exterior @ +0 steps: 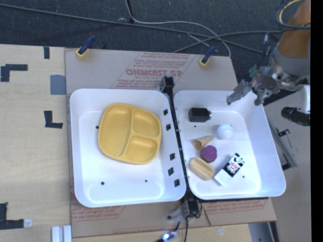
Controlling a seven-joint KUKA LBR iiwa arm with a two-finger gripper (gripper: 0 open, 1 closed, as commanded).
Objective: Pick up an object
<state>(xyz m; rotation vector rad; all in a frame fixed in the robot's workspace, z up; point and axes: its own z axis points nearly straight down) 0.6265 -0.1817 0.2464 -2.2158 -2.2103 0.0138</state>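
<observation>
Task status: not begun in effect. Nothing lifted, nothing between the fingers. Claw (246, 92) poised over the upper right corner of the right bin (267, 135), apart from all contents; fingers apparently spread, though small and partly blurred.

Candidate items resting on the right bin floor: black block (199, 115) near the top, white ball (224, 131), tan wedge (204, 143), purple ball (209, 153), tan roll (201, 169), black-and-white box (230, 169) lower right.

Left bin (81, 150) holding a yellow divided plate (129, 133).

Remaining: choice of item, descent, closure, lift.

Obscured: arm cut off at the frame's right; exact identity of the small items hard to judge.
</observation>
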